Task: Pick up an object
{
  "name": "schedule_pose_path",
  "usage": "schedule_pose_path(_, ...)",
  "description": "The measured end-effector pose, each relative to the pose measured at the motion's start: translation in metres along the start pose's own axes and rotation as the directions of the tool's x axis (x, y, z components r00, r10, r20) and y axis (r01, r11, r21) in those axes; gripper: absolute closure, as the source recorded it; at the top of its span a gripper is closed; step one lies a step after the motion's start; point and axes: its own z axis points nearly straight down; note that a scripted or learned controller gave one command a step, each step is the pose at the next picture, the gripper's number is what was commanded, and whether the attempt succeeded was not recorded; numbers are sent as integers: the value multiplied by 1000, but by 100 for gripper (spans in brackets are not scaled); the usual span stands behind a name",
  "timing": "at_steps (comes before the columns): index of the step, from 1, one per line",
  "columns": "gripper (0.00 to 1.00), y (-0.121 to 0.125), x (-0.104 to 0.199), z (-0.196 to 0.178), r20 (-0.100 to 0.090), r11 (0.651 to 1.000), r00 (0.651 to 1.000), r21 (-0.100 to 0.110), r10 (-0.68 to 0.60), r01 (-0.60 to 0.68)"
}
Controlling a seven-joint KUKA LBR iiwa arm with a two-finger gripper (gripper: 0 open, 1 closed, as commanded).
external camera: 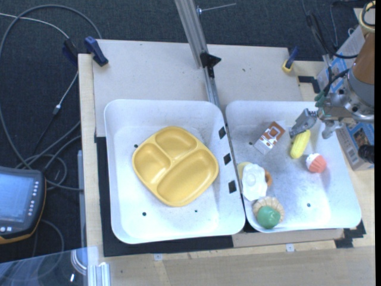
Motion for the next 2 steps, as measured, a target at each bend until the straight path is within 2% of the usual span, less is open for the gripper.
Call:
schedule_pose_path(1,0,0,0,0,0,1000,1000,0,0,0)
schedule_pose_path(2,0,-1,0,63,-1,1000,1000,6,1,-1)
